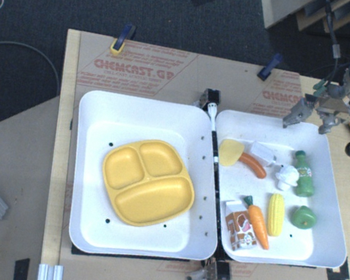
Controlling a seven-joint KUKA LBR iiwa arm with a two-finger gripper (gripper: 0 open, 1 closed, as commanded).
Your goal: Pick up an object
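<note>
My gripper (311,123) hangs open above the far rim of the right bin (322,250), with nothing between its two fingers. Below it in that bin lie a yellow chip-like piece (230,152), a hot dog sausage (253,165), a white packet (263,151), a green bottle (303,173) and a small white object (286,178). Nearer the front are a corn cob (275,214), a carrot (258,225), a green pepper (303,217) and a brown snack packet (239,228).
The left bin (86,154) holds a yellow divided plate (148,181). Two clamps (120,39) (269,66) grip the cardboard sheet (192,79) at the back. A black latch (210,98) sits between the bins. Cables run along the left floor.
</note>
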